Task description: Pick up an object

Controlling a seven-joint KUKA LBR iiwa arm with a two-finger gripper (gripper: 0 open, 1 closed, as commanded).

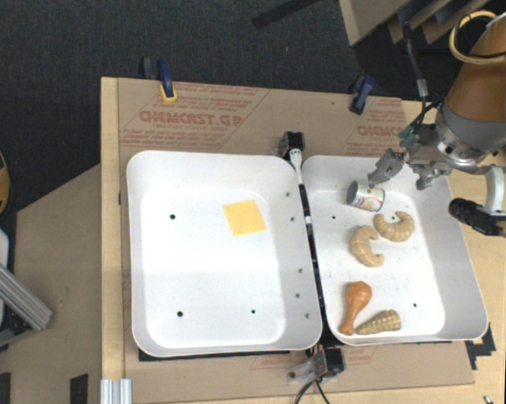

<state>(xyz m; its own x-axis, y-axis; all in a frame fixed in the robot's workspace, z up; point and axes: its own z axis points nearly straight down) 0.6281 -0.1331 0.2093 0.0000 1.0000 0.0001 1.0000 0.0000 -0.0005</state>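
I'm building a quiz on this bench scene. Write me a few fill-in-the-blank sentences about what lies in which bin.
1. The yellow cheese slice lies in the ____ bin.
2. The two croissants lie in the ____ bin.
3. The hand hovers over the right bin's ____ edge.
4. The drumstick touches the ____.

Missing words: left; right; far; corn cob

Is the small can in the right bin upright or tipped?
Tipped: the can lies on its side, grey end facing left, below the gripper.
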